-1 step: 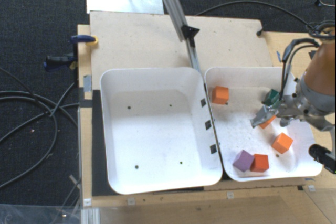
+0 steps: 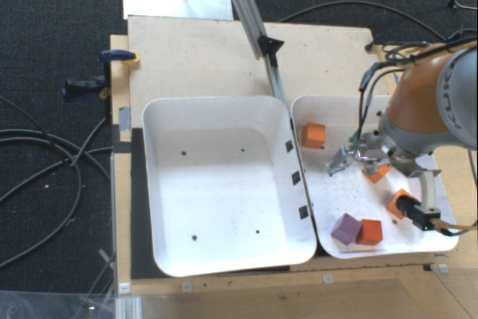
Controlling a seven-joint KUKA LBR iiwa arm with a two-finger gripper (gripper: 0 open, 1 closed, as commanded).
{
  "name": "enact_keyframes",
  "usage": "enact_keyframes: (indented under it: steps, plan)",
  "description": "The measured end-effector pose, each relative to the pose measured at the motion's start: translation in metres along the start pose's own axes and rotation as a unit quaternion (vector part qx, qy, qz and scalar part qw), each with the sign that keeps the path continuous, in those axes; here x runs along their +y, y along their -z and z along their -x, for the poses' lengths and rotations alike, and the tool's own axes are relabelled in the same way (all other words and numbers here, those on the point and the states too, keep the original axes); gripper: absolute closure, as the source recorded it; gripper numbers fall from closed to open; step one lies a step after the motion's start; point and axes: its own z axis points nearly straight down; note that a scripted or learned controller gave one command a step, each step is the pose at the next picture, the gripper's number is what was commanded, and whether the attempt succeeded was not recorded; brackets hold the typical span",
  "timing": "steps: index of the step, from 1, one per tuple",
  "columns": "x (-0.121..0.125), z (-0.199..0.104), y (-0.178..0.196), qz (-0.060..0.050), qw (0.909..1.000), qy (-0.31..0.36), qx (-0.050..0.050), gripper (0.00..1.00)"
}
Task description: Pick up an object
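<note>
My gripper (image 2: pixel 341 160) hangs over the middle of the right bin (image 2: pixel 328 110), pointing left, below the grey arm with its orange band. Nothing shows in it. An orange cube (image 2: pixel 314 135) lies up and to the left of it, near the bin's left wall. A small orange block (image 2: pixel 377 173) sits just right of the gripper, partly hidden by the wrist. Another orange block (image 2: pixel 401 202) lies lower right. A purple cube (image 2: pixel 346 228) and a red-orange cube (image 2: pixel 369 232) touch each other at the bin's front edge.
The left bin (image 2: pixel 160 116) stands beside the right one, sharing a raised divider wall (image 2: pixel 297 175). A slanted metal pole (image 2: pixel 246 4) crosses above the bench at the back. Cables (image 2: pixel 373 78) loop off the arm.
</note>
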Motion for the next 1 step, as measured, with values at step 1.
enact_keyframes:
  steps: [1]
  plan:
    - [0.0483,0.0211,-0.0294,0.004,1.0000,0.000,-0.001,0.00]
